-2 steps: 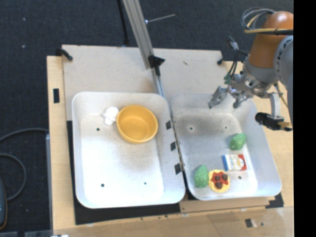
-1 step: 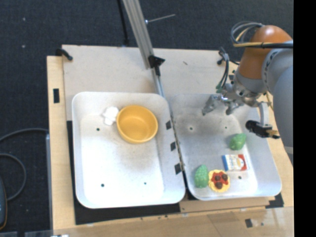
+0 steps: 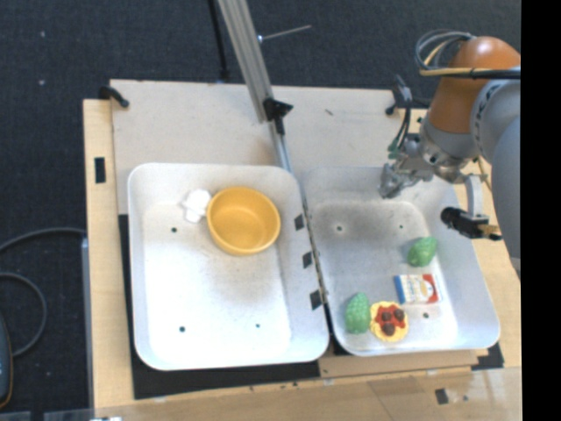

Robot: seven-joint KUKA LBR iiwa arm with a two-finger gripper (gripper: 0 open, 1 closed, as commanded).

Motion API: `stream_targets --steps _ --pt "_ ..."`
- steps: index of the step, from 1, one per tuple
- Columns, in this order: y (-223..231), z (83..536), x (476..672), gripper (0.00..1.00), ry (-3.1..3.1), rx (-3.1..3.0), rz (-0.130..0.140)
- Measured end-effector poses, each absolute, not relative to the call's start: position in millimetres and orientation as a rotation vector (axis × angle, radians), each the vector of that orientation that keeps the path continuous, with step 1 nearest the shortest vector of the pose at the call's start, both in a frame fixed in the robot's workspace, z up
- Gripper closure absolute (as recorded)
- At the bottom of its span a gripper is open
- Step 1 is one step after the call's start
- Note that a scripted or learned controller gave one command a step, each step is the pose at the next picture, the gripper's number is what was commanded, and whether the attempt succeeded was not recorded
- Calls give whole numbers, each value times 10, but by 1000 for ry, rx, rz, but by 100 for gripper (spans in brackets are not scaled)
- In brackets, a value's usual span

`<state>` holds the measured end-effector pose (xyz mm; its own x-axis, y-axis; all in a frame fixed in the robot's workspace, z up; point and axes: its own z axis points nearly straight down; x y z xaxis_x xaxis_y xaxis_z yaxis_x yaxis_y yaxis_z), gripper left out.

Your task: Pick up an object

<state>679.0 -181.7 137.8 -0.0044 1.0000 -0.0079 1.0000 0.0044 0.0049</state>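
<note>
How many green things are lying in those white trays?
2, both in the right bin: one green piece near its right side, another green piece at its near edge, beside a small yellow plate. None looks hidden.

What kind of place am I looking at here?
Probably a robot test lab: a grey-and-orange arm reaches over a wooden bench bearing two white bins, one with a yellow bowl, the other with small toy-like items.

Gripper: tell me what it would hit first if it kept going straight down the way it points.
Likely the bare floor of the right bin near its far edge; the gripper hangs over that spot, though height is unclear.
</note>
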Motion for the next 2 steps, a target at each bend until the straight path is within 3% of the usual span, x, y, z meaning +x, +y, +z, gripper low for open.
stream_targets --steps 2 --pt "-1813 2465 6793 100 2220 2214 7"
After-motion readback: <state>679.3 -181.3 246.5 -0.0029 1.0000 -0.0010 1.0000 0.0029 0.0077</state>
